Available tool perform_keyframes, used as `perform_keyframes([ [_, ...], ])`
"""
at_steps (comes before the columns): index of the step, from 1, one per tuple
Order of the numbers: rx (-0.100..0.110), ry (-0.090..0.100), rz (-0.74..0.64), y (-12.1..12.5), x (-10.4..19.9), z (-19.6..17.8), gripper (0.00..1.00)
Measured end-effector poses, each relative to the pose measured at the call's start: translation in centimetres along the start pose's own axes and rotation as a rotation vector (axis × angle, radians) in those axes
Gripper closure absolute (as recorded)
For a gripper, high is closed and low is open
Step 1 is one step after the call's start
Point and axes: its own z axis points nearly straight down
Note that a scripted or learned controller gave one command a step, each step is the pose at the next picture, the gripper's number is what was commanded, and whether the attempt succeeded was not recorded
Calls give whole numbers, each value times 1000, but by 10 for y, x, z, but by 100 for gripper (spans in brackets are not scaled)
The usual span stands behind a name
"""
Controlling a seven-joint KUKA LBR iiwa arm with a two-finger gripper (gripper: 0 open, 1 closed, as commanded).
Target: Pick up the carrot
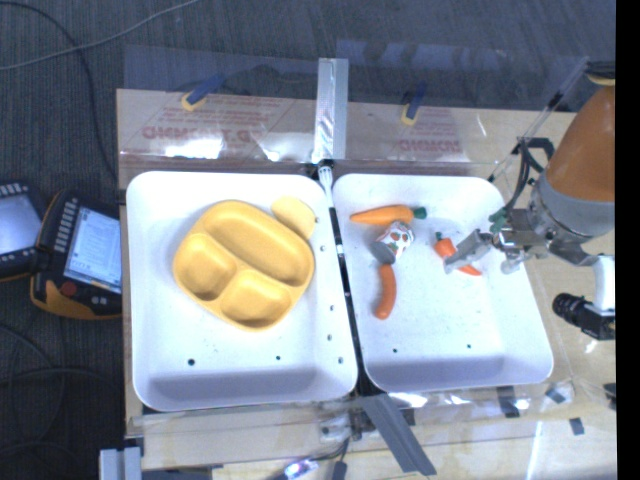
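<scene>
The carrot (383, 214), orange with a green top pointing right, lies at the back of the right bin (500, 363). My gripper (465, 256) hangs low over the right side of that bin, well to the right of the carrot and a little nearer the front. A small orange piece (444, 248) lies partly under the gripper, with a bit of orange showing on its other side; I cannot tell if it is held. The grey arm with its orange band (585, 158) reaches in from the right.
A long orange item (385, 293) lies in the middle of the right bin. A small red-and-white object (397, 238) with a grey part sits just in front of the carrot. In the left bin (160, 368) rests a yellow divided plate (245, 263).
</scene>
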Motion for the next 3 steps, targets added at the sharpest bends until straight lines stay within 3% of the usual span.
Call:
perform_keyframes([
  [1, 2, -2, 358, 49, 45, 2, 0],
  [2, 0, -9, 278, 113, 61, 43, 0],
  [3, -1, -5, 208, 136, 53, 124, 0],
])
